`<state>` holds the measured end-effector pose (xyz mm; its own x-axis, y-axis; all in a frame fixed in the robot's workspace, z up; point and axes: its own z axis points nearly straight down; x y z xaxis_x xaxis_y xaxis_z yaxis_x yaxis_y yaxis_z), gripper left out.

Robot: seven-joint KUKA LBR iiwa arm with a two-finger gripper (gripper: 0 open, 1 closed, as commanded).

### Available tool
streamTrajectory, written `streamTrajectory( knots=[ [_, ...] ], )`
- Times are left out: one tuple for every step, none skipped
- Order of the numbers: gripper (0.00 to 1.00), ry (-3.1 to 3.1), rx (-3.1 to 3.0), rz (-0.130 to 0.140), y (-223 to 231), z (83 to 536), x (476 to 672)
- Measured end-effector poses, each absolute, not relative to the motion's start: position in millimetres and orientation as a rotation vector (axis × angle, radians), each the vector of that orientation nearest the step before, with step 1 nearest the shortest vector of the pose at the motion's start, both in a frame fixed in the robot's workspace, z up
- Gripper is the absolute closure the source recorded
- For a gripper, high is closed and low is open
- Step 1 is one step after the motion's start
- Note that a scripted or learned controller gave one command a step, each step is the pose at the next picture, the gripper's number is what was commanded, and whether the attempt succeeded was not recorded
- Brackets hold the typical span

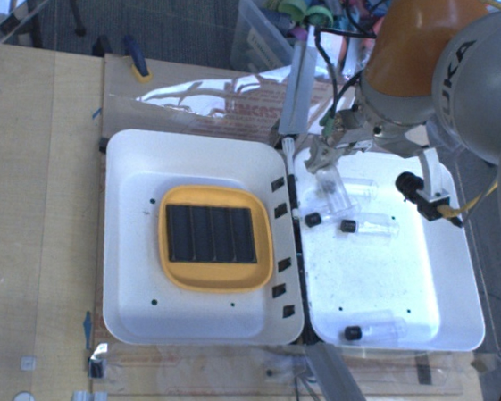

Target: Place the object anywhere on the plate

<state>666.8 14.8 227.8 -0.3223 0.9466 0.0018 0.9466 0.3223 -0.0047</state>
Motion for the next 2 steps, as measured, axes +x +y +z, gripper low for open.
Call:
streamTrajectory(
  knots=[
    [1.0,-2.755,-1.512,-0.001,68.9,239.6,667.4],
    [1.0,-2.764,-1.488,0.003,132.1,253.4,642.8]
  ],
)
